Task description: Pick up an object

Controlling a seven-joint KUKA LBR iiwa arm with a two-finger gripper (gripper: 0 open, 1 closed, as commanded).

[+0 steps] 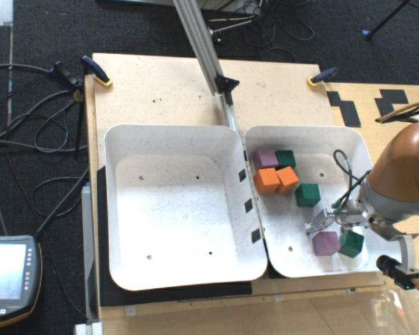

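The right bin (349, 144) holds several small blocks. A purple block (267, 158) and a dark green block (285, 159) sit at its far left, with two orange blocks (267, 180) (288, 179) just in front of them. Another green block (308, 195) lies toward the middle. Near the front edge a purple block (326, 243) and a green block (351, 244) lie side by side. My gripper (329, 220) hangs low in the bin just behind these two, close to the purple one. No block shows in its grasp.
The left bin (119, 187) stands next to the right one, sharing a middle wall. A slanted metal pole (199, 37) rises from behind the bins. Cables trail from the wrist (343, 166) over the right bin. The arm covers the bin's right side.
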